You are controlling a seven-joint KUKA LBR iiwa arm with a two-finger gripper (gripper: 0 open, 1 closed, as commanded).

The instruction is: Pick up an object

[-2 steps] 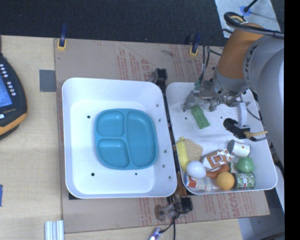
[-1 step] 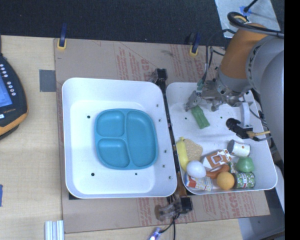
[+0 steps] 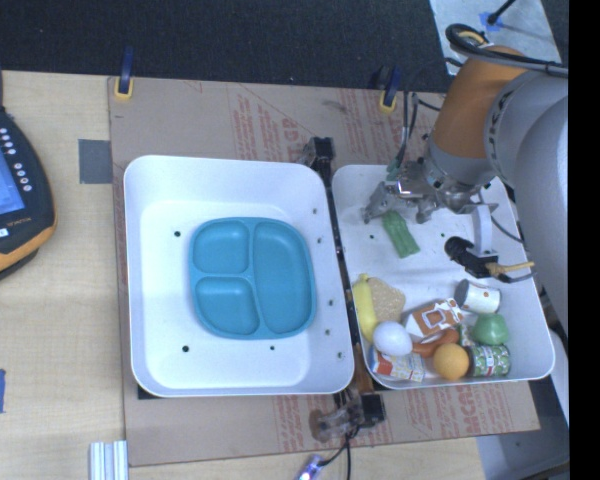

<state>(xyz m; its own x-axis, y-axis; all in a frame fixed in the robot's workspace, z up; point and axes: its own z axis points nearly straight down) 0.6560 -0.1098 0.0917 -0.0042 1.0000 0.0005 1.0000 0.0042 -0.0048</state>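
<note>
Gripper (image 3: 392, 204) low in right bin (image 3: 352, 196), upper part; fingers spread wide, holding nothing, green piece (image 3: 401, 236) just below them.

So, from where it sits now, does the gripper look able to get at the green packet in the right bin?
Probably yes. The gripper hangs just above the green packet, which lies alone on bare bin floor, apart from the pile of food items at the near end.

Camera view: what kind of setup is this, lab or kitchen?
Most likely a robotics lab grasping bench, not a kitchen. The two white bins sit on a clamped board, a robot control pendant lies at the left, and the right bin holds toy food such as a white egg beneath the gripper.
</note>
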